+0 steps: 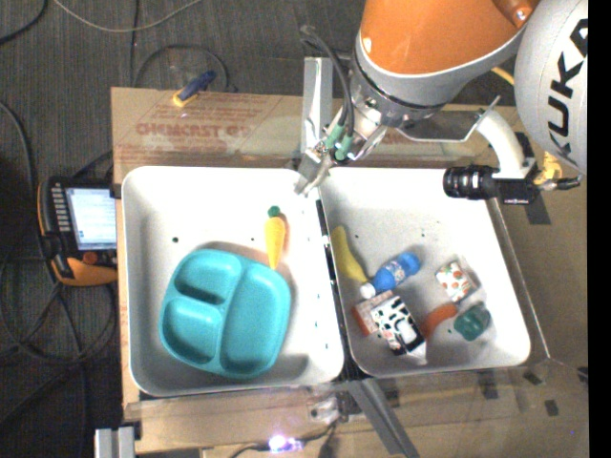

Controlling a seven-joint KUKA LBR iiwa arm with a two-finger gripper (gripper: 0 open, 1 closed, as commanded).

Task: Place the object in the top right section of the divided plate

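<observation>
Overhead, claw [307, 181] hangs at upper middle of frame, over rims where left bin [143, 351] meets right bin [511, 337]; whether spread or pressed together, cannot tell. Nothing seen between its tips. Toy carrot [276, 238] lies in left bin, centre of frame, just beside upper right edge of teal divided plate [227, 313]. Right bin holds banana [346, 254], blue bottle [394, 272], cow-print carton [393, 322], small printed box [454, 280], teal cup [472, 323]. Orange-banded arm [434, 27] fills upper right.
</observation>
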